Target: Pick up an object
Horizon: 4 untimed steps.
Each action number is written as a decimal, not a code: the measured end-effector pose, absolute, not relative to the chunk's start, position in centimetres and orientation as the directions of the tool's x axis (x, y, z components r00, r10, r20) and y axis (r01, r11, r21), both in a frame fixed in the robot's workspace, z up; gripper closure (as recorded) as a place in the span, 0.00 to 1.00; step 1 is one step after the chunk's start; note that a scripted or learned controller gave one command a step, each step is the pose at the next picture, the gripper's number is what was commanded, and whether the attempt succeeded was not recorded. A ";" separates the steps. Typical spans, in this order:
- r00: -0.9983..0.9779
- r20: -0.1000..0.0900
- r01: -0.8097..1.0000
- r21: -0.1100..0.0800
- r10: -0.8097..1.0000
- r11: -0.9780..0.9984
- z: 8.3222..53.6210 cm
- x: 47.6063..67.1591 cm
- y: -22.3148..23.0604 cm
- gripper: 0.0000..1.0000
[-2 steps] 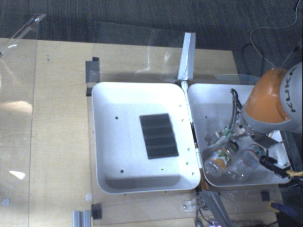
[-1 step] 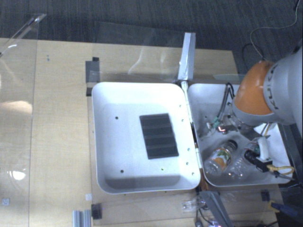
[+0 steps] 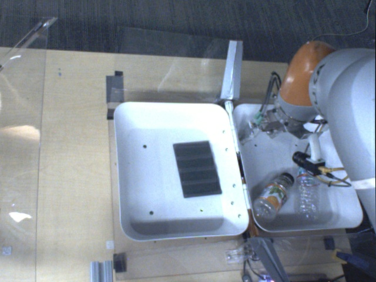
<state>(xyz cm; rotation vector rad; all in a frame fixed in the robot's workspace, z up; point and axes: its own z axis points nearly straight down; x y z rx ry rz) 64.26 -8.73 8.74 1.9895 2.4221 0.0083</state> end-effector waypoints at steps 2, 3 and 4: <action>-0.001 -0.002 1.000 0.007 1.000 0.001 10.2 67.1 -15.8 0.00; -0.174 -0.002 0.985 0.009 0.985 0.174 8.8 60.4 -13.0 0.00; -0.223 -0.002 0.975 0.000 0.975 0.223 8.7 66.9 -9.9 0.00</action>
